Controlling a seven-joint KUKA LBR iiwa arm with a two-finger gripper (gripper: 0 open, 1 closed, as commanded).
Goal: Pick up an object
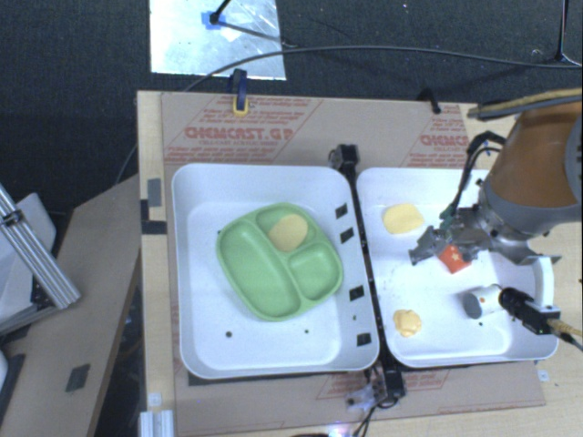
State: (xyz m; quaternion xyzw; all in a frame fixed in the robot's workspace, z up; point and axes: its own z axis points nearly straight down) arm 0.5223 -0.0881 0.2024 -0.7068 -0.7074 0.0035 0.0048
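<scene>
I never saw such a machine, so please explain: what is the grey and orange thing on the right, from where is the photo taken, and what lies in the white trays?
It is a robot arm reaching in from the right; its gripper is the grasping tool. One camera, fixed above, looks down at a slant. The left bin holds a green divided plate with a yellow piece in one compartment. The right bin holds two yellow pieces and an orange object by the gripper; whether it is held, I cannot tell.

A green divided plate (264,285) holds a yellow food piece (290,232) in its top compartment. Right of the plate, the gripper (435,244) hovers by a red object (454,260).
</scene>
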